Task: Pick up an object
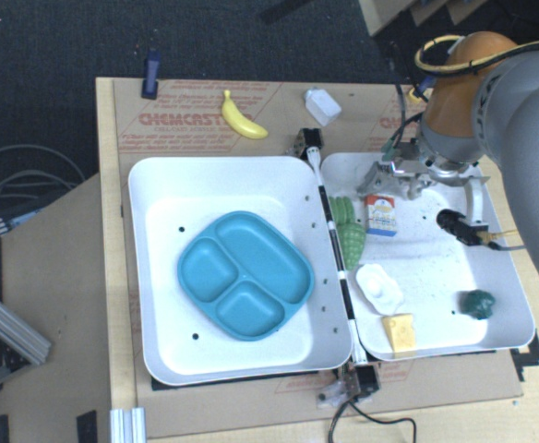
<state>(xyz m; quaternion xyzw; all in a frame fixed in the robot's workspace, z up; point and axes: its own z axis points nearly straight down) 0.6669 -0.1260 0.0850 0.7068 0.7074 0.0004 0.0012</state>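
My gripper (394,181) hangs low over the far left part of the right bin (505,284). Just in front of it, a small white carton (381,217) with red and blue print stands on the bin floor. Whether the gripper touches the carton is hidden by the gripper itself. A green ribbed object (348,232) lies along the bin's left wall. Toward the near side sit a white lumpy object (378,286) and a yellow block (399,331). A dark green object (478,304) rests at the near right.
The left bin (154,201) holds a blue divided plate (244,273). On the board behind the bins lie a yellow banana (241,118), a white block (323,106) and a small blue object (150,72). The arm takes up the space above the right bin's far side.
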